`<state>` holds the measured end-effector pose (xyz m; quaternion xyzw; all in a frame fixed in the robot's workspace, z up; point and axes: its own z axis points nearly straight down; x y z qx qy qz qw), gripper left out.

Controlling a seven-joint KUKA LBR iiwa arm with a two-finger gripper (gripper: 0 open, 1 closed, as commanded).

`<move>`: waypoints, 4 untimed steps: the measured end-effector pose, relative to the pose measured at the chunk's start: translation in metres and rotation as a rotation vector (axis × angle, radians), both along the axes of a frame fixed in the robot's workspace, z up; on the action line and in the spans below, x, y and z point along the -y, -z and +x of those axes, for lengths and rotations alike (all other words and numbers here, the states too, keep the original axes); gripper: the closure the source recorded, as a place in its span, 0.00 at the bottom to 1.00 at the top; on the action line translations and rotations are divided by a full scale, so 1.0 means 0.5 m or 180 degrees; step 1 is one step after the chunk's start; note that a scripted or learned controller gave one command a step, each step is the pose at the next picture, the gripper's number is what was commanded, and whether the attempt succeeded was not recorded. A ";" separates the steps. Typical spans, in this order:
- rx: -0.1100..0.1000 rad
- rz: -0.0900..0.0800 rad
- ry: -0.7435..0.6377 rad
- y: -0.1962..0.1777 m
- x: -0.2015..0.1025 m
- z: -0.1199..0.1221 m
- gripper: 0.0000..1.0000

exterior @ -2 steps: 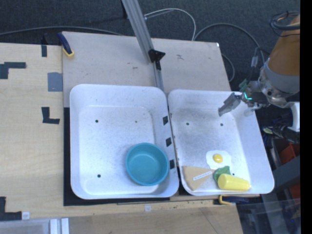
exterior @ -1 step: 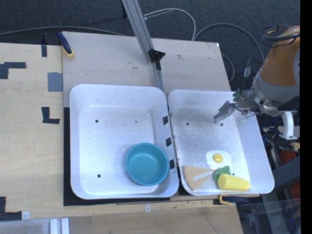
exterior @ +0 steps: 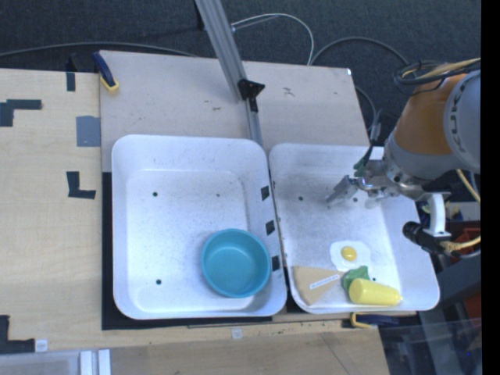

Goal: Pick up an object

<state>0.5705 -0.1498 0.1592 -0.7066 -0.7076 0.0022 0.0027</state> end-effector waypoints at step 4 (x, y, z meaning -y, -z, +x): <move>0.0034 -0.0007 0.0002 -0.095 0.036 0.002 1.00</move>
